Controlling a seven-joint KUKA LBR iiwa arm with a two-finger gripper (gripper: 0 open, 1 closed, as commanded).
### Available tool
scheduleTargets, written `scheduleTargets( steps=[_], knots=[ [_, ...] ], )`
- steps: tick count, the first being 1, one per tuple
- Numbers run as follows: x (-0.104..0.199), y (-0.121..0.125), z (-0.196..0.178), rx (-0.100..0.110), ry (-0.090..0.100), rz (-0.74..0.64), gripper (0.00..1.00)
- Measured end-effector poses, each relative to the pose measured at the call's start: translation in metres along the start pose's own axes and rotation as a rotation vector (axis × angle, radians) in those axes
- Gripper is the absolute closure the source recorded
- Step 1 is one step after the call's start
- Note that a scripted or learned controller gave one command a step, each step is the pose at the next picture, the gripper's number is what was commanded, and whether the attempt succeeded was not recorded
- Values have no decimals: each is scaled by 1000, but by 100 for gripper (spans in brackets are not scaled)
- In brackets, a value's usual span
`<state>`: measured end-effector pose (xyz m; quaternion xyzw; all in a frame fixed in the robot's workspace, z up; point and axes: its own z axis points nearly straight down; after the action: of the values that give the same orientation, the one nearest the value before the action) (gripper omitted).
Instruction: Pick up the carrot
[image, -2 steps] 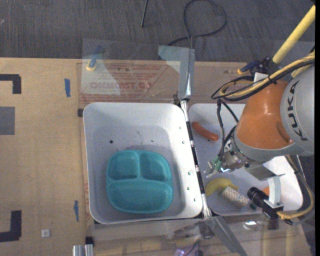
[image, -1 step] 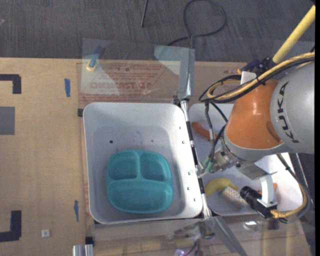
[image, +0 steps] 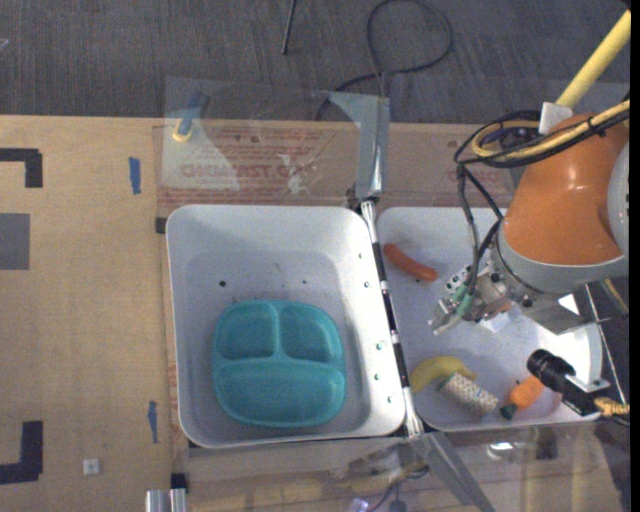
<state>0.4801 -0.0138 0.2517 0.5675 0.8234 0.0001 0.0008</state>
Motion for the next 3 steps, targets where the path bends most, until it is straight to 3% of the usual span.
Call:
scheduleTargets(
  steps=[1, 3],
  knots=[
    [16, 5, 67, 0, 1, -240, 100],
    [77, 28, 67, -1, 1, -253, 100]
  ],
)
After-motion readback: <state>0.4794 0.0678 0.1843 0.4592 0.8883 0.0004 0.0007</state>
